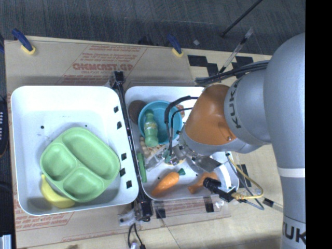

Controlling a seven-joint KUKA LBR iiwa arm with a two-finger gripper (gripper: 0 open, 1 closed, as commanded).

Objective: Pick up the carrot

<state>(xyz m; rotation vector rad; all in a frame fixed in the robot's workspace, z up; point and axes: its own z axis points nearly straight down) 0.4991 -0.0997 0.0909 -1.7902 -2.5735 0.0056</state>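
Carrot (166,182) lies below-left of our gripper (179,157) in the right bin (155,95), its long axis slanting up-right toward us; grip state unclear.

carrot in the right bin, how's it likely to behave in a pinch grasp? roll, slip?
The carrot looks like smooth moulded plastic, so probably stiff, light and somewhat slippery. Its tapered round body may roll or squirt out of a pinch. It lies by the right bin front wall, limiting approach.
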